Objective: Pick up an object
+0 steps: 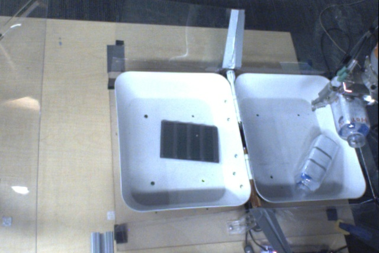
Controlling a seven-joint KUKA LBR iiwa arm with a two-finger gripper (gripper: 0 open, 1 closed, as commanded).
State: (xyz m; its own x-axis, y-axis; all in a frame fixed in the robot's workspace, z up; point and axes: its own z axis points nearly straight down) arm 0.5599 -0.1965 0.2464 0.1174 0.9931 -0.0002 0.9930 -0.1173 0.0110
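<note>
Two white bins: left bin (pixel 127 127), right bin (pixel 266 92). One dark ribbed mat (pixel 190 141), in left bin. Two clear plastic bottles: one (pixel 315 164) lying in right bin, another (pixel 349 121) at right bin's far right edge.

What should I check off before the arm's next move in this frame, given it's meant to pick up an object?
1. Target present: ok. A clear plastic bottle lies on its side in the right bin, near the front right corner.
2. Second candidate: ok. Another clear bottle with a blue label sits at the right bin's right rim.
3. Gripper position: ok. The gripper is at the right bin's back right corner, close to that labelled bottle.
4. Something held between the fingers: cannot tell.
5. Left bin contents: ok. A dark ribbed rectangular pad lies flat at its middle.
</note>
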